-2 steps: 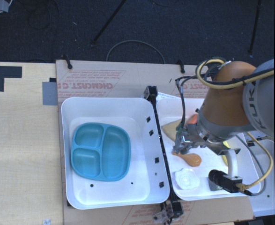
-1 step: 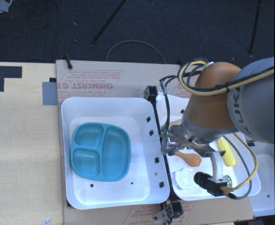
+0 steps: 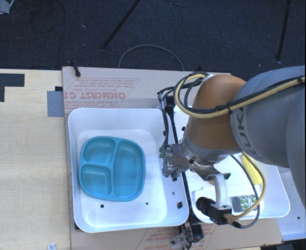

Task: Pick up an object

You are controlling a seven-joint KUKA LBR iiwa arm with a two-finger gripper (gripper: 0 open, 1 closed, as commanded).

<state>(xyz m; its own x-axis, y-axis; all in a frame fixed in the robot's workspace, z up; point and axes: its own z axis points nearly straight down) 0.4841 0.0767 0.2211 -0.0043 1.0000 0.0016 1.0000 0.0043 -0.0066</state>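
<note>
Blue divided plate [image 3: 112,168] laid flat in left bin [image 3: 90,220], hand [image 3: 169,165] hung over the divide between bins, just right of the plate, finger state not discernible, small packet [image 3: 245,202] seen in right bin [image 3: 280,207].

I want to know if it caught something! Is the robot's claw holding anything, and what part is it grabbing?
It cannot be told. The arm hangs over the right bin and covers the gripper's fingers. The blue plate lies untouched in the left bin.
</note>
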